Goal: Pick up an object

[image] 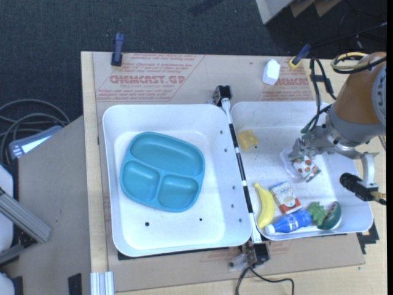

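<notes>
Snack packet [305, 169] sits mid right bin [270, 118], directly under the jaws [302, 154], so it looks like the pick target. Can't tell their state. Banana [266, 206], blue bottle [293, 222] crowd the near wall; blue divided plate [162, 171] fills the left bin [123, 226].

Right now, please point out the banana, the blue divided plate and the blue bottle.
banana [266, 205]: camera view, middle of its curved body.
blue divided plate [161, 153]: camera view, top compartment floor.
blue bottle [293, 222]: camera view, middle of its side.
</notes>
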